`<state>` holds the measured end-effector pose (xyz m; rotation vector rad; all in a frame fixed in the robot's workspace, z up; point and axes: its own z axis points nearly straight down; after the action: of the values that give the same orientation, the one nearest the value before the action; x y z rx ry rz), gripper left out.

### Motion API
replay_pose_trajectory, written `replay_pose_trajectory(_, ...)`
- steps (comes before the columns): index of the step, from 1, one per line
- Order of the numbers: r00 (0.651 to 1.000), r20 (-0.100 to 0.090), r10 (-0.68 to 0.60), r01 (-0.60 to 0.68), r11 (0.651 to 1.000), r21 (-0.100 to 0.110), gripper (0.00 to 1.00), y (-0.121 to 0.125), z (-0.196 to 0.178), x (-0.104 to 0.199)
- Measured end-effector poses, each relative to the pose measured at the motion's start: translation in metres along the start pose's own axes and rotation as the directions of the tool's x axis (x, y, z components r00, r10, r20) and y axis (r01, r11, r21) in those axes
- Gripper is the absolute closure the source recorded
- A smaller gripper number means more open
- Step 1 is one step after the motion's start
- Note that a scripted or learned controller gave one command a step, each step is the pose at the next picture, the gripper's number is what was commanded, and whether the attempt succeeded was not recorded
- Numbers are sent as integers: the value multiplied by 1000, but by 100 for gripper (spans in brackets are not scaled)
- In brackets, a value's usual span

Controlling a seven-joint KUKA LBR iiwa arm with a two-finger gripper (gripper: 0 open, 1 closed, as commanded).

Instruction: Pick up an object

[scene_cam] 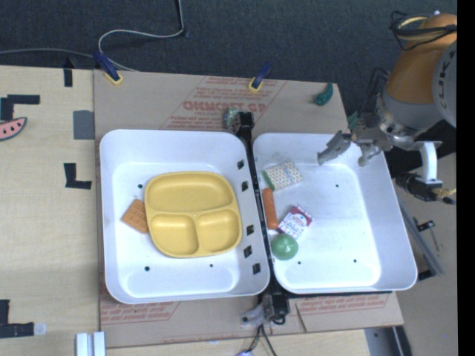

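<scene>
I see my end effector [349,151] spread and empty above the right bin [371,221]. The green ball [283,247] looks light and roll-prone; I'd pinch across its middle.

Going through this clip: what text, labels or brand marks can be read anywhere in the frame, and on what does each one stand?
Red print on the cardboard sheet, above the bins: upside down and blurred, not readable.
Red print on the cardboard's front edge, below the bins: too small to read.
Red and white packet in the right bin: markings too small to read.
Patterned packet: no legible text.

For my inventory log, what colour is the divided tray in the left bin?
Yellow tray, camera view.
</scene>
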<state>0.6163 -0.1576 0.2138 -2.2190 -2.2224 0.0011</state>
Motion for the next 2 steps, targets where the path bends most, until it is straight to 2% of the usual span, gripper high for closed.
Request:
replay_pose_trajectory(1,1000,0,0,0,1000,-3,0,-7,128,28)
replay_pose_trajectory(2,1000,7,3,-3,1000,-8,0,-28,127,61)
